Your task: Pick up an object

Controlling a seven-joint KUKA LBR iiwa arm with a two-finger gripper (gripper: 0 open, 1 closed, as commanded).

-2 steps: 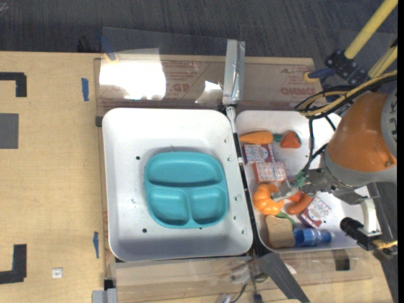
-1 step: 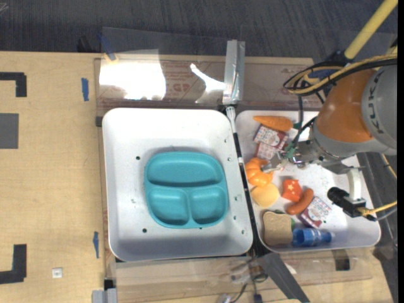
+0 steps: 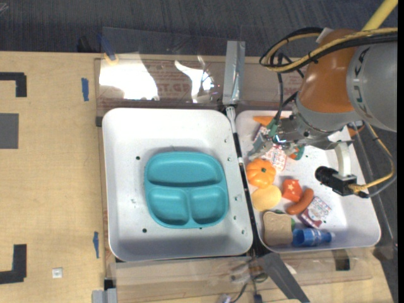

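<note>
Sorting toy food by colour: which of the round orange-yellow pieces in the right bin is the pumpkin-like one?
The ribbed orange pumpkin, nearer the gripper; the smooth yellow fruit lies just below it.

Light wooden bench (image 3: 50, 188) carrying two shallow white bins side by side.

The left bin (image 3: 120, 137) and the right bin (image 3: 360, 229) rest directly on the bench top, their inner rims touching along the middle. Behind them a sheet of clear plastic (image 3: 158, 74) lies across the back of the bench, catching a bright glare, with a grey upright strip (image 3: 232, 71) at its right end. Black angular marks (image 3: 16, 84) sit on the bench's far left, and short pieces of blue tape (image 3: 84, 88) stick to the surface near the left bin's corners.
</note>
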